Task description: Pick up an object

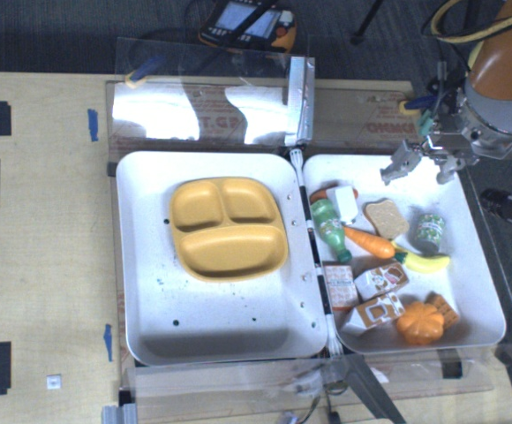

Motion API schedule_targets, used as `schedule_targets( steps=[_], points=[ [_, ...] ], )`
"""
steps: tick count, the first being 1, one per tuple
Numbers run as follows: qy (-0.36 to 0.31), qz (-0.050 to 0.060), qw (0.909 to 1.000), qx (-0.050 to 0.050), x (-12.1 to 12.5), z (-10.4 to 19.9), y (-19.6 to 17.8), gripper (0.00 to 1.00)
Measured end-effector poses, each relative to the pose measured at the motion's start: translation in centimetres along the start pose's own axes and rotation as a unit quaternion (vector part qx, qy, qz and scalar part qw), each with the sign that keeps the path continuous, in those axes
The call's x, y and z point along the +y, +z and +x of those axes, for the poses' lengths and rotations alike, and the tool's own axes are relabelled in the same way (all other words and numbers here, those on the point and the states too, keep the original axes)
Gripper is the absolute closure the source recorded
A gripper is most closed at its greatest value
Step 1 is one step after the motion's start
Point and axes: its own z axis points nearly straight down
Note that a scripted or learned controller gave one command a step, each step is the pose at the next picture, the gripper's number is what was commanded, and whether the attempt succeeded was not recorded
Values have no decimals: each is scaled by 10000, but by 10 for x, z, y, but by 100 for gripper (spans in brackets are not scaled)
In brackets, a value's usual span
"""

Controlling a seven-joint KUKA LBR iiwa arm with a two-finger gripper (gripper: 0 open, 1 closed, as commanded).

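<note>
Arm: grey body with an orange band, entering at the upper right of the frame; most of it is cut off by the top and right edges.
Gripper (422, 168): hangs over the upper part of the right bin, two fingers spread apart with nothing between them; the wrist hardware above is a cluttered blur of cables.
Right bin (484, 263): shallow and white, filling the right-centre of the frame; its lower edge is partly hidden behind a clear strip.
Green bottle (330, 229): lies along the right bin's left wall, cap toward the upper frame.
Carrot (369, 242): orange, lying just right of the bottle, touching it.
Bread slice (386, 218): tan, above the carrot, below the gripper and apart from it.
White carton (342, 203): upper left of the right bin, partly behind the bottle; a red thing beneath it is too hidden to name.
Can (430, 228): small, greenish, label unreadable, right of the bread.
Banana (425, 261): yellow, below the can, near the carrot's tip.
Small boxes (375, 294): red and white packets crowded at the bin's lower left, overlapping; print illegible.
Pumpkin (419, 323): orange, lower right of the pile, against a brown item that is hard to make out.
Left bin (141, 237): white, centre of the frame.
Yellow tray (228, 228): three compartments, sits in the left bin's upper middle.
Clear panel (207, 95): above the bins, washed out by glare.
</note>
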Motion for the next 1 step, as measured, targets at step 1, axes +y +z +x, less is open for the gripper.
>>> schedule_targets(
  steps=[1],
  points=[
    [396,3,9992,20,-10,-41,172,0]
  ],
)
